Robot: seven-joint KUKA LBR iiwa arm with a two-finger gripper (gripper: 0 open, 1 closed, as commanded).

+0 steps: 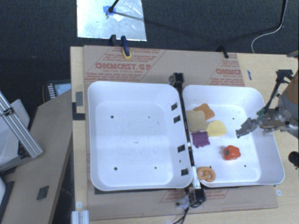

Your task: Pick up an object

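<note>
Trouble here would most likely come from crowding. Your two-finger gripper (244, 129) hangs over the right shallow white bin (261, 104), toward its right side, and I cannot tell from this angle how the jaws stand; nothing is visibly caught by them. The nearest candidate is the small red pepper-shaped toy (231, 152), lying alone just left of and nearer than the gripper. Farther left, beside the divider, four pieces sit packed together: the orange rounded piece (204, 110), the tan bread-like slice (196, 120), the yellow soft-edged piece (216, 128) and the purple flat piece (200, 139), some touching. Descend there and you risk nudging a neighbour or clamping two at once. The orange pretzel-like ring (206, 173) lies near the bin's near-left corner, where the wall could block a finger. The left shallow white bin (135, 134) holds nothing to pick.
</note>
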